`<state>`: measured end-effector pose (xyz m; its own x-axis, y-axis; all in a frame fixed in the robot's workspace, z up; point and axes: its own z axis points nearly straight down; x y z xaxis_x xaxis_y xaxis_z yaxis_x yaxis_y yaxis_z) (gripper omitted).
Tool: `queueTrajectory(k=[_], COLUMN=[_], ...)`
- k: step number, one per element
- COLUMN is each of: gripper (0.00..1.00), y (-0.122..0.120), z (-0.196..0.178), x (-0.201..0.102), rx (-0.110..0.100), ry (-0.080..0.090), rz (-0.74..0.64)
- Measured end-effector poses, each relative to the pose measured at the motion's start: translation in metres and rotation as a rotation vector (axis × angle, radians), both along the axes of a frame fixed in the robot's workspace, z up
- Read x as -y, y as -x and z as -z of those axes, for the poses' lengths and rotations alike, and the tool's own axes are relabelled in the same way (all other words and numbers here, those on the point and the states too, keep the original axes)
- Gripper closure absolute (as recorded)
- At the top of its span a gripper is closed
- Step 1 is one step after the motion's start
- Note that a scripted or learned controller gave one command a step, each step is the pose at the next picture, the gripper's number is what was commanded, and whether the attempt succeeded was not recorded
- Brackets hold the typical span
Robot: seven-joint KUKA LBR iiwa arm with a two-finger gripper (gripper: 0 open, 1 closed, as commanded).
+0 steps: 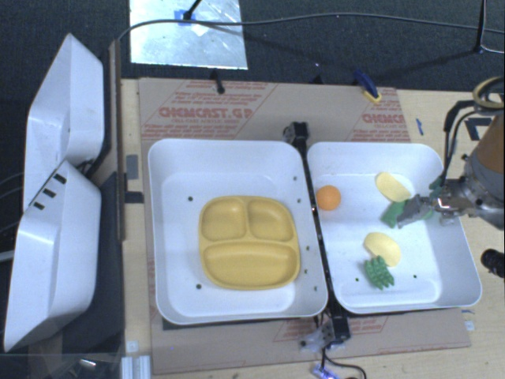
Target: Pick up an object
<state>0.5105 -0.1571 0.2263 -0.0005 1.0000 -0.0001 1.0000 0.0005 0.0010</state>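
Note:
The right bin (442,287) holds several small objects. An orange ball (328,198) lies near its left wall. A pale yellow piece (392,186) sits toward the back, and another yellow piece (383,248) lies nearer the front with a green spiky toy (379,273) just below it. My gripper (407,212) reaches in from the right, low over the bin's middle. A small green piece (392,215) lies right at its tip, between the two yellow pieces. Whether the piece is gripped or only touched is unclear.
The left bin (173,212) carries a yellow divided plate (249,240). A black clamp (297,132) sits where the bins meet at the back. Cardboard (252,109) lies under both bins. White housings (59,188) stand at the far left.

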Motion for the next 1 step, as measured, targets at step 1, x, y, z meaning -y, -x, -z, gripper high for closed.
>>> queueTrajectory(k=[1], gripper=[0.00], y=[-0.0433], z=[-0.0062], x=[0.0039], rx=[0.001], ry=[0.001], rz=[-0.001])
